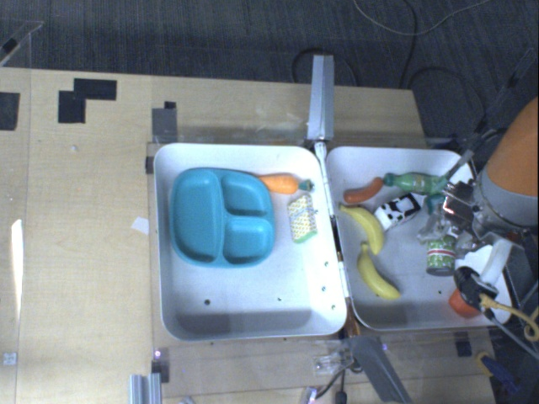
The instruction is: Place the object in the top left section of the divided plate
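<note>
One blue three-section plastic plate (223, 217) in the left white bin (253, 314), two yellow bananas (369, 227) (375, 276) right; gripper (446, 225) there, claw state unclear.

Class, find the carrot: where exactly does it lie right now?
In the camera view the carrot lies in the left bin, near its top right corner, beside the blue divided plate and just above a small patterned packet.

Grey arm (505, 202) with orange band, black-and-silver gripper (448, 217), loose cables by the wrist.
</note>
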